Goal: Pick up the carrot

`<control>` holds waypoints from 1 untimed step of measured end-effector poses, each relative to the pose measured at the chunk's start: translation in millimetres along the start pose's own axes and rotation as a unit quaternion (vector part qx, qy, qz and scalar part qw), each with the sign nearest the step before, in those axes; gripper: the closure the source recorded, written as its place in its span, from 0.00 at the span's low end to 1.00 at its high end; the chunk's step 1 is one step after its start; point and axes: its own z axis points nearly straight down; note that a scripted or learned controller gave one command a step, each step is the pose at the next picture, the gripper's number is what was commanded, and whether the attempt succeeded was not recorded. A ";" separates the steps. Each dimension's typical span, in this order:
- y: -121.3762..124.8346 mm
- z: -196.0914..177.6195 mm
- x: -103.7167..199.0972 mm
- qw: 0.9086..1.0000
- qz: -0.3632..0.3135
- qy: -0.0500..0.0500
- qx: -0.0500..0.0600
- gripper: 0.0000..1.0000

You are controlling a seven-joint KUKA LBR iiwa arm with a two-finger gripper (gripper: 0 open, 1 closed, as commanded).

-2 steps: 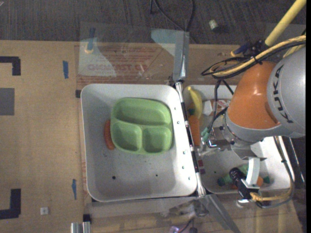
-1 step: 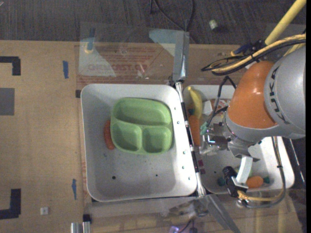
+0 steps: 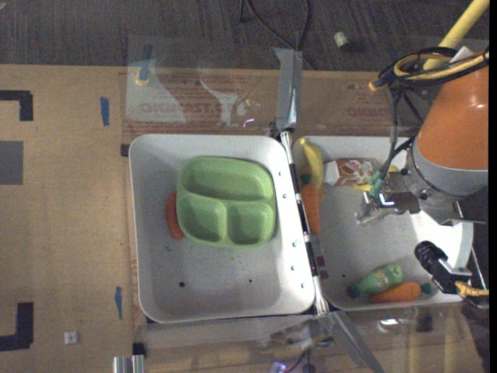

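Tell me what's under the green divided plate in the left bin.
An orange item pokes out from beneath the green plate at its left edge, resting on the left bin floor. The plate covers the rest of it, so its shape and anything else under the plate stay unknown.

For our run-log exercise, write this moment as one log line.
task: pick up carrot | gripper: above right bin, near wrapper | carrot: front of right bin, beside green bottle, not held

Orange carrot (image 3: pixel 396 292) lies flat beside right bin's (image 3: pixel 342 231) near wall.
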 end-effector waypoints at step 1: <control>-1.1 -12.8 -27.4 0.998 -0.070 -0.001 -0.001 1.00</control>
